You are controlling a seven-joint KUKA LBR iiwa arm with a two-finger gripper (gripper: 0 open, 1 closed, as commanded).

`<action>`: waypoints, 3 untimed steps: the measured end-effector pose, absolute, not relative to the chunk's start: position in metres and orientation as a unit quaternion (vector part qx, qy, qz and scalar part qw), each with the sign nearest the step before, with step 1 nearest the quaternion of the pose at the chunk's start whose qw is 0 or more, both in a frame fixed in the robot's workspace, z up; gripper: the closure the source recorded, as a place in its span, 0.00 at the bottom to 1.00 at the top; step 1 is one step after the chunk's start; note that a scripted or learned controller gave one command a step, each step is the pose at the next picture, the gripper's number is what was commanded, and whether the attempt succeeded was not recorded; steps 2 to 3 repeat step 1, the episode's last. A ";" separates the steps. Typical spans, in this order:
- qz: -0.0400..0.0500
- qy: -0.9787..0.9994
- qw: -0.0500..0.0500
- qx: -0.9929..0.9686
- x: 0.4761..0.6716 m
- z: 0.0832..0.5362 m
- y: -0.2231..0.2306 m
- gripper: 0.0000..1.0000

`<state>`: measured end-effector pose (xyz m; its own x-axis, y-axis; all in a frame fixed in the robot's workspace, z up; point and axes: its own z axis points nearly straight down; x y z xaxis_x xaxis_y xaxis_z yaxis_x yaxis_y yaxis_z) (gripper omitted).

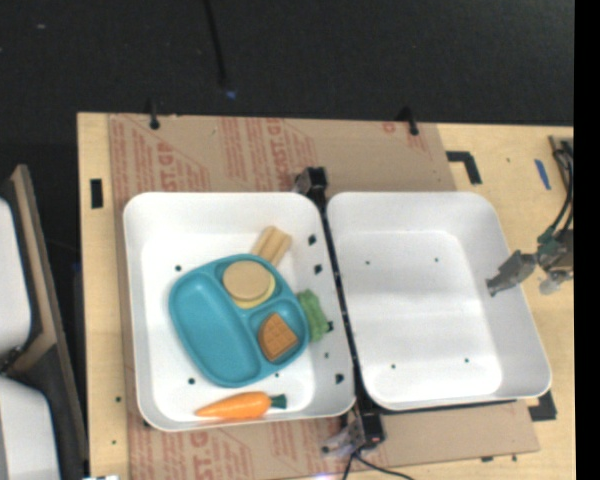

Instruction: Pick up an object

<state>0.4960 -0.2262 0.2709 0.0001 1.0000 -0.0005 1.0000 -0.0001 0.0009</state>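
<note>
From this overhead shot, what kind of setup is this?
Likely a lab bin-picking test bench: two shallow white bins, left bin and right bin, clamped on a board, toy food like a carrot on a blue tray, and a gripper entering from the right.

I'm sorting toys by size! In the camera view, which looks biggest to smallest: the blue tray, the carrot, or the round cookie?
1. Blue tray, by far the biggest.
2. Carrot, long and thin.
3. Round cookie.
The carrot and cookie look close in size, so their order is unsure.
</note>
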 end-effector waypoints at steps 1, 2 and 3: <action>0.000 0.707 0.001 0.707 0.496 0.281 -0.227 1.00; 0.000 0.707 0.001 0.707 0.496 0.281 -0.227 1.00; 0.000 0.707 0.001 0.707 0.496 0.281 -0.227 1.00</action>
